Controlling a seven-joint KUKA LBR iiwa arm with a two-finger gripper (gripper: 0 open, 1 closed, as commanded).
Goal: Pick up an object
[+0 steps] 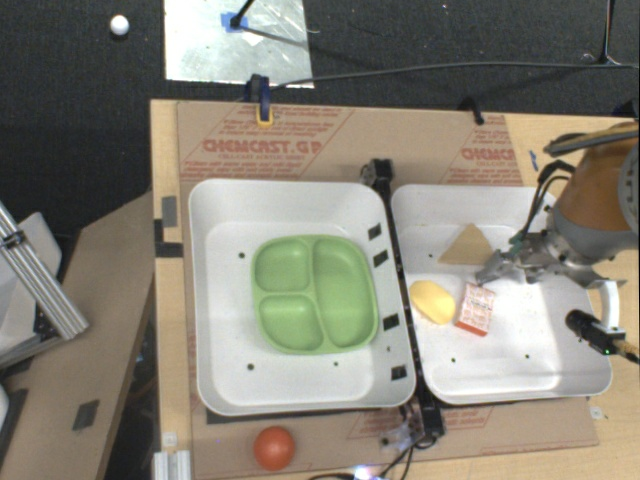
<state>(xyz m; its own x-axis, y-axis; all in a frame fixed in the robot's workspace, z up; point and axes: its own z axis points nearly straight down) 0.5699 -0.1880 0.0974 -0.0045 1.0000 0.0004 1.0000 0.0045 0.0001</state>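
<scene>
Cardboard covers my worktop [300,133], and just beyond my tool [497,266], whose spread I cannot tell, the red-and-white packet [476,309] looks light, flat and crinkly beside a yellow lemon [433,301], so I'd pinch its narrow edges.

We cannot make out the fingers of the gripper [497,266]: they blur into a grey smear over the right bin [500,373], and whether they touch the tan wedge [470,245] beside them is beyond us. The arm [598,203] is cut off by the right edge, so its upper part is lost to us. The print on the small red-and-white packet [476,309] is too fine to read. At the left edge a metal rail [40,283] runs out of frame, and at the bottom edge a tangle of clips and wires [415,433] between the bins is partly cropped and too small to sort out.
</scene>
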